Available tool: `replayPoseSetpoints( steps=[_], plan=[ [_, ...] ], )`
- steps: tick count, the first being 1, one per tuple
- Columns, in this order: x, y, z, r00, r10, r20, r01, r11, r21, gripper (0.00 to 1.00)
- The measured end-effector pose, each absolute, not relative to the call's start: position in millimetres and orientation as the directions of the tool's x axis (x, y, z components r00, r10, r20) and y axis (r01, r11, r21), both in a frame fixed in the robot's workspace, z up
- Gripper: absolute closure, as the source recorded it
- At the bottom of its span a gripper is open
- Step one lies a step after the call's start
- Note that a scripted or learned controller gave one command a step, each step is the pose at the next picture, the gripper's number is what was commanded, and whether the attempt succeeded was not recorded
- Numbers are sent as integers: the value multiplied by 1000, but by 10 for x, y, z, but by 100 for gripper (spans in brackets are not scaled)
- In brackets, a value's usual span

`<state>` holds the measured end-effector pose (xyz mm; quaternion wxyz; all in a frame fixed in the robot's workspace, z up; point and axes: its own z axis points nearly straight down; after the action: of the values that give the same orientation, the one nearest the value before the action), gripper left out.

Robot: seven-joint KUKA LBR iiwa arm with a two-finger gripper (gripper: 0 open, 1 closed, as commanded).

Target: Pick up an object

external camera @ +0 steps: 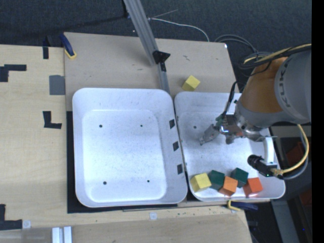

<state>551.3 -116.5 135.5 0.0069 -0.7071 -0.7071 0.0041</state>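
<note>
Picking one block from the cluster at about 5 o'clock in the right bin [202, 105] is the step I judge to be in hand. The yellow block [201, 180] sits at the cluster's 9 o'clock end, with a dark green block [216, 177] touching or just beside it, then an orange block [229, 185], a second green block [239, 175] and a red-orange block [253, 185] running toward 3 o'clock. They are packed tightly along the bin's near wall, so I would go for the yellow one, since its 9 o'clock side looks free.

My gripper [216, 134] hangs over bare bin floor at about 12 o'clock from the cluster, apart from every block. Its fingers look spread and hold nothing. I would shift it toward 6 o'clock, then turn the fingers so they straddle the yellow block without striking its green neighbour.

Obstacles as I see them: the bin wall close behind the blocks, and the neighbours crowding any finger slot. A lone yellow cube [191, 82] lies on the bench outside the bins at 12 o'clock. The left bin [81, 135] lies at 9 o'clock, and a grey pole [144, 27] slants in from above
</note>
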Motion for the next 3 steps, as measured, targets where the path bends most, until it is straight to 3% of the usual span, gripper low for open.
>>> replayPoseSetpoints(
  steps=[1, 2, 3],
  plan=[
    [5039, -573, 1943, -6, 1000, 3, 1000, 6, -1, 0],
    [5108, -265, 1914, -5, 1000, 1, 1000, 5, -3, 0],
    [5105, -287, 2012, -2, 1000, 0, 1000, 2, -4, 100]
  ],
)
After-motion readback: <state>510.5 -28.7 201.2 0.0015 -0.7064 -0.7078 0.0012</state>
